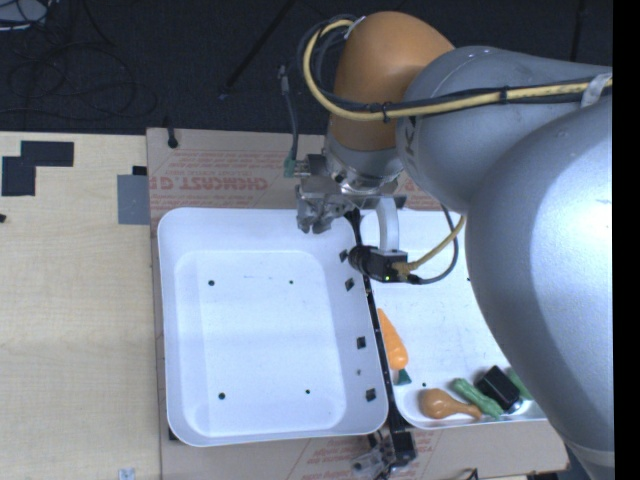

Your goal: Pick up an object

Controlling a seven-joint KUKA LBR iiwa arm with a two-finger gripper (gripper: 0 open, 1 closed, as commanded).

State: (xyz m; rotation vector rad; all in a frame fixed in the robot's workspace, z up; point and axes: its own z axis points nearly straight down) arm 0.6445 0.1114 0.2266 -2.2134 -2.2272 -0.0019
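My gripper [322, 214] hangs over the far edge of the left bin [190, 268], near the divider between the two bins. Nothing shows beneath it. The objects lie in the right bin [440, 318]: an orange carrot-like piece [393, 342] rests against the divider, and at the front lie a tan gourd-shaped piece [445, 403], a green piece [477, 397] and a small black block [497, 387]. The gripper stands well behind all of them, and the big grey arm covers much of the right bin.
A black cable [385, 263] hangs from the wrist over the divider. Both bins sit on brown cardboard [230, 173]. A pale wooden bench top [70, 308] stretches to the left.
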